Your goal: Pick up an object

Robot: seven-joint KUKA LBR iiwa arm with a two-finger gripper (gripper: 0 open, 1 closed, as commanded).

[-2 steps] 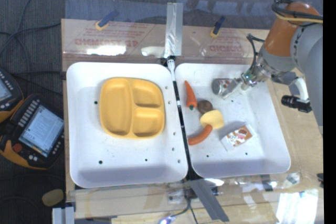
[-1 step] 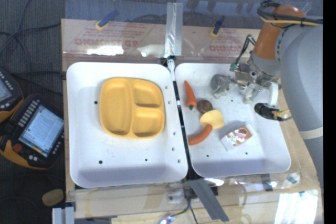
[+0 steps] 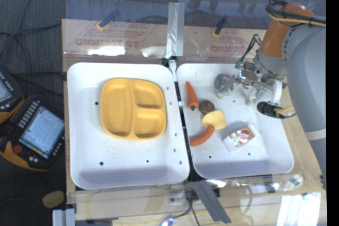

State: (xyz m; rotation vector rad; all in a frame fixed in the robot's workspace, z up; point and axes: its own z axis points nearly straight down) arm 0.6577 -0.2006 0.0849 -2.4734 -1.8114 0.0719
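Observation:
My gripper (image 3: pixel 255 87) hangs over the far right part of the right bin (image 3: pixel 275 159), below the arm's orange band. A small grey metal cup (image 3: pixel 223 83) lies just to its left, close to it or touching it. Further left in that bin are an orange carrot (image 3: pixel 191 95), a brown round piece (image 3: pixel 206 107), a yellow chunk (image 3: pixel 214 119) and a red-orange sausage shape (image 3: pixel 202 136). A small printed packet (image 3: pixel 239 137) lies below the gripper, apart from it.
The left bin (image 3: pixel 85 161) holds a yellow divided tray (image 3: pixel 133 108). A ridge (image 3: pixel 180 114) separates the two bins. The arm's grey body (image 3: pixel 312 77) covers the right bin's right edge. Handheld controllers (image 3: pixel 32 129) and cables lie left of the bench.

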